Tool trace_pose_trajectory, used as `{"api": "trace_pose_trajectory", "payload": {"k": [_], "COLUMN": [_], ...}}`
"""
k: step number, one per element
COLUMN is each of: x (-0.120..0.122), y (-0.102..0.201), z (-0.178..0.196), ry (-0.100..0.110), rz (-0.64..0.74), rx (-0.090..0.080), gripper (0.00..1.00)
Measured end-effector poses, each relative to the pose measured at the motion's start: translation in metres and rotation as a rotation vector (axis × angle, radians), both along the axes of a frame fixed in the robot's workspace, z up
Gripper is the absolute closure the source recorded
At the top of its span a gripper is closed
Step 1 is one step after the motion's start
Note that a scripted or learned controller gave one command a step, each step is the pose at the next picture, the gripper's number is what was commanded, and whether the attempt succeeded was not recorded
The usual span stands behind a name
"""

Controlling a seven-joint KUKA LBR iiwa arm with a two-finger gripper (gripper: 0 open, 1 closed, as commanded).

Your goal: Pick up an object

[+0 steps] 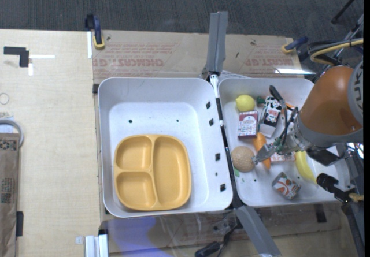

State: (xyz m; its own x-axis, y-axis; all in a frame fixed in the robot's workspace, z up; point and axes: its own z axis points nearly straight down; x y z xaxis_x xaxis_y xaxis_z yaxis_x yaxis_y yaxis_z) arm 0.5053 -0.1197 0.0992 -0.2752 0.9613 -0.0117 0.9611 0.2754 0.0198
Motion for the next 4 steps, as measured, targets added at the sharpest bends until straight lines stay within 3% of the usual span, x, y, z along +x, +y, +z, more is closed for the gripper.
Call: {"api": "trace_pose_trajectory", "payload": {"k": [1, 2, 3, 4], "x": [0.033, 0.047, 0.047, 0.075], "y": [-0.028, 0.017, 0.014, 0.066], "z": [0.019, -0.011, -0.006, 0.089], "ry": [0.026, 0.029, 0.032, 0.028], "rz": [0.134, 0.122, 0.117, -0.067], "rx": [0.006, 0.006, 0.007, 0.005], "gripper": [0.0, 0.0, 1.0, 1.0]}}
